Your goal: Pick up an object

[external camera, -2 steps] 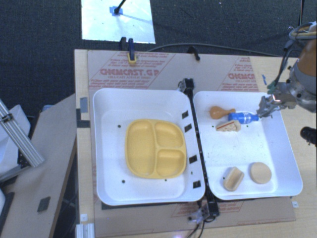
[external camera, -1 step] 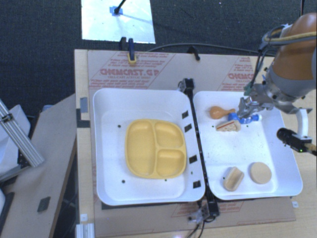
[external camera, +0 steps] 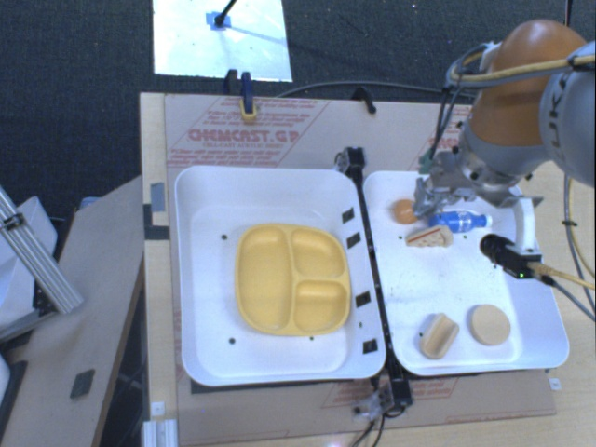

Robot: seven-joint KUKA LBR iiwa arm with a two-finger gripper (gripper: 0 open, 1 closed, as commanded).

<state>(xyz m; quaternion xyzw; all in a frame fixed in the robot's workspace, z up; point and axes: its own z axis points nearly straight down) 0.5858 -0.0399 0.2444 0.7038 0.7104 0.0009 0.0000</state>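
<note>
The right bin (external camera: pixel 540 343) holds an orange ball (external camera: pixel 403 211), a blue and white bottle (external camera: pixel 461 221) lying on its side, a pale wedge of cake or cheese (external camera: pixel 428 237), a tan bread roll (external camera: pixel 438 335) and a round tan biscuit (external camera: pixel 489 324). My gripper (external camera: pixel 430 201) hangs over the far part of this bin, just right of the orange ball and at the bottle's left end. Nothing visible is lifted off the bin floor.
The left bin (external camera: pixel 205 277) holds a yellow divided plate (external camera: pixel 291 278). A black divider with clips (external camera: pixel 363 259) runs between the bins. A clamp (external camera: pixel 245 96) sits on the cardboard behind the left bin. An aluminium rail (external camera: pixel 37 259) stands at the far left.
</note>
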